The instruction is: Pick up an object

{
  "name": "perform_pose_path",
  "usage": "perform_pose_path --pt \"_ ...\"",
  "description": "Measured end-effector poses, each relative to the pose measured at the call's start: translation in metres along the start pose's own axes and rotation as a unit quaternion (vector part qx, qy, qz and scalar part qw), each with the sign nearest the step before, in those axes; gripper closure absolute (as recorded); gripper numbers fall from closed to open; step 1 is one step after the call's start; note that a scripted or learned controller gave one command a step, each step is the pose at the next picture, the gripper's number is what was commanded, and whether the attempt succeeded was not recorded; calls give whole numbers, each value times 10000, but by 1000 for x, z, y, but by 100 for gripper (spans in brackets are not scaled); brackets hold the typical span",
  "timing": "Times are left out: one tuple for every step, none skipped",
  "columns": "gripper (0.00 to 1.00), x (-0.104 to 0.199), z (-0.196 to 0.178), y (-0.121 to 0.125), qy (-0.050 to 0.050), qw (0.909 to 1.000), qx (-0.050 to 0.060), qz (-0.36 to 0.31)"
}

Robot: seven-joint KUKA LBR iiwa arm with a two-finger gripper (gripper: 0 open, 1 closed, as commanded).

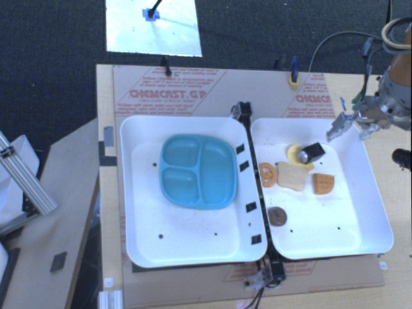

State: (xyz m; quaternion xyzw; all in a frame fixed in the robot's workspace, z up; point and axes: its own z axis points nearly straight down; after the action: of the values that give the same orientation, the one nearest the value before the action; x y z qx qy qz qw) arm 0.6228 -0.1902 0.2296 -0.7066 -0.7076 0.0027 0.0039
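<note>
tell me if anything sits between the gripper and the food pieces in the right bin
Nothing visible does. The gripper hovers at the right bin's upper right edge, and bare white floor separates it from the nearest pieces, the dark block on the yellow piece.

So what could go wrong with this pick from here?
The pretzel, cracker and orange piece lie packed together in the right bin, so a grasp may catch two or knock neighbours away. The gripper hangs near the bin's far rim and might clip it when descending.
</note>
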Motion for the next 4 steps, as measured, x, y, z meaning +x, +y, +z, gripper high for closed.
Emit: perform_pose_path --pt "0 1 -7 3 -12 10000 -57 -14" --pt "0 -2 55 6 -7 10000 -33 -2" --pt "0 -7 110 14 -11 10000 -71 6" --pt "0 -7 145 15 -15 10000 -62 -12"
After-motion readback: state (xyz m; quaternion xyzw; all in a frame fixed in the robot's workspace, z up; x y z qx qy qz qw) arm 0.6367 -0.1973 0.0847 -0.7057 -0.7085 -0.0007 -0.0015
